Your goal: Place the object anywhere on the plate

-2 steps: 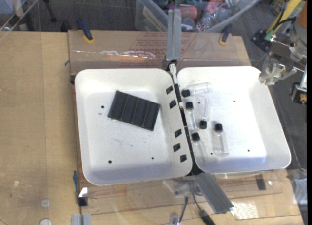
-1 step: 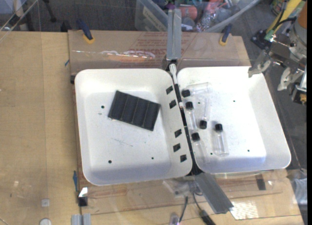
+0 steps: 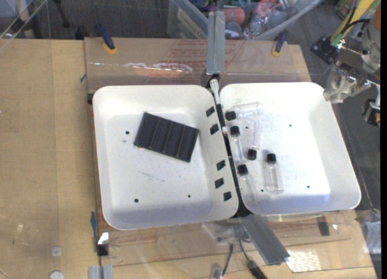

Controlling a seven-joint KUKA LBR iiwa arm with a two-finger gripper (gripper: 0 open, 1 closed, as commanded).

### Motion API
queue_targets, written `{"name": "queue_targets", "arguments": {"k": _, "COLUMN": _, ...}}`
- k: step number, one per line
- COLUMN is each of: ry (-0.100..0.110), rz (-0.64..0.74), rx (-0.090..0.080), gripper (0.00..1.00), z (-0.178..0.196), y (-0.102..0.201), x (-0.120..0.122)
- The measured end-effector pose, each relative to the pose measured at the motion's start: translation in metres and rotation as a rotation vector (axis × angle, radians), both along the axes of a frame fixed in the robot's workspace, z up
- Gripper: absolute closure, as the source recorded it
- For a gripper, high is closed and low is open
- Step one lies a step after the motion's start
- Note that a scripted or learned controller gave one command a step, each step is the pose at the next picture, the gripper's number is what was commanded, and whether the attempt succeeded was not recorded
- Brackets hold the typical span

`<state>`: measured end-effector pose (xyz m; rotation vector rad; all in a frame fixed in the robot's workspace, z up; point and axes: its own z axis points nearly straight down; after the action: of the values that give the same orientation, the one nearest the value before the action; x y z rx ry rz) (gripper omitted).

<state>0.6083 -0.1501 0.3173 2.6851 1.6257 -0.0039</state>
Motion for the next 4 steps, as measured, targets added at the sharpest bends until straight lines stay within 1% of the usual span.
{"name": "queue_targets", "arguments": {"k": 1, "ry": 0.000, "rz": 0.000, "rx": 0.000, "gripper": 0.00, "z": 0.000, "y": 0.000, "x": 0.000}}
{"name": "queue_targets", "arguments": {"k": 2, "ry": 0.000, "rz": 0.000, "rx": -0.001, "gripper": 1.00, "z": 0.010, "y": 0.000, "x": 0.000}}
{"name": "queue_targets", "arguments": {"k": 3, "ry": 0.000, "rz": 0.000, "rx": -0.001, "gripper": 0.00, "z": 0.010, "y": 0.000, "x": 0.000}}
{"name": "queue_targets", "arguments": {"k": 4, "ry": 0.000, "rz": 0.001, "rx": -0.001, "gripper": 1.00, "z": 0.019, "y": -0.001, "x": 0.001}}
